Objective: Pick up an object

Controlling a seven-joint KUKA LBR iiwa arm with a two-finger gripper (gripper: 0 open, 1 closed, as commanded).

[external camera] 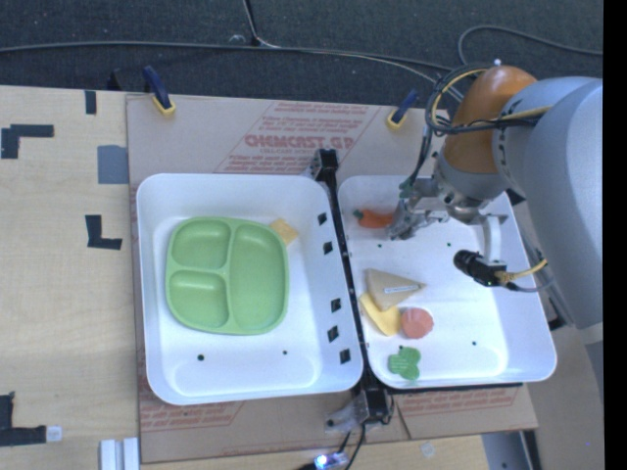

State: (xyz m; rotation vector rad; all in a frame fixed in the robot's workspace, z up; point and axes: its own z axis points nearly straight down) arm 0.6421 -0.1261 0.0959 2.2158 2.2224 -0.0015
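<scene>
In the right bin (509,346) lie an orange carrot-like piece (373,219) near the back left, a tan wedge (394,288), a yellow piece (378,314), a pink round piece (417,322) and a green leafy piece (404,362). My gripper (405,224) hangs low at the back of the right bin, just right of the orange piece and close against it. The wrist above hides how its fingers stand.
The left bin (167,355) holds a green divided plate (227,273) and a small yellow piece (284,230) at the plate's back right corner. A black divider with clips (339,282) runs between the bins. A black cable connector (477,265) hangs over the right bin.
</scene>
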